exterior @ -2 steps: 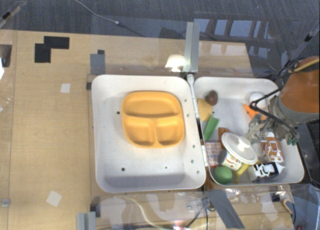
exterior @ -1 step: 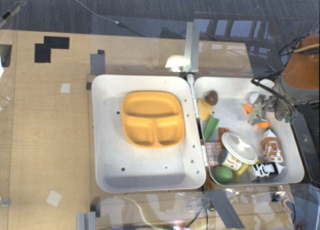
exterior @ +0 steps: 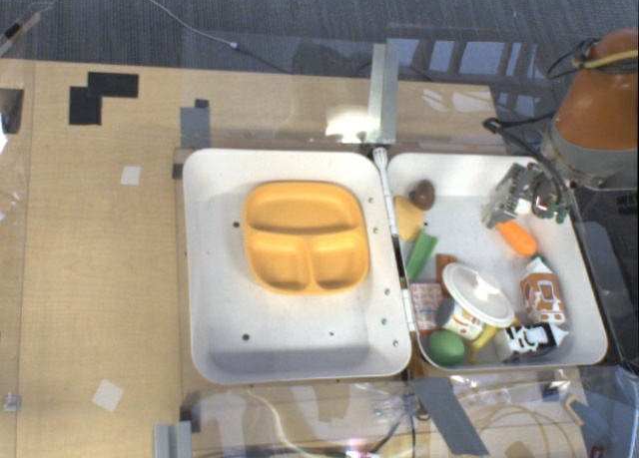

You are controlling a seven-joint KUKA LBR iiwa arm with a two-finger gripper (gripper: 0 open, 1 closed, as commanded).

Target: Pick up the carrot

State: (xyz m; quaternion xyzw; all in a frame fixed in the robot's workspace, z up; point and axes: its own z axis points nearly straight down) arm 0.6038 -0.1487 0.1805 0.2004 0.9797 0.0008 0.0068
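Camera view: looks down at a slant on a tan worktop [exterior: 90, 276] bearing two white bins side by side.
Left bin [exterior: 215, 346]: holds one yellow divided tray [exterior: 305, 236] near its middle; bare white floor runs all round the tray, widest along the near side.
Right bin [exterior: 469, 172]: crowded in its near half, with bare floor along the far wall.
Carrot [exterior: 517, 237]: orange, lying in the right bin toward its right wall, just near of the gripper and apart from the other items.
Gripper [exterior: 519, 197]: over the far right part of the right bin, just above the carrot; whether its fingers are apart or together cannot be told.
Arm [exterior: 599, 112]: orange band at the far right, beyond the bin's right edge.
Other contents of right bin: a brown round piece [exterior: 422, 193] near the far left, a green stick [exterior: 420, 254] by the dividing wall, a white cup [exterior: 473, 301] on its side at centre, a green ball [exterior: 447, 347] at the near left corner, a brown-and-white carton [exterior: 543, 293] along the right side.
Dividing edge: the two bins touch along a metal strip [exterior: 394, 246].
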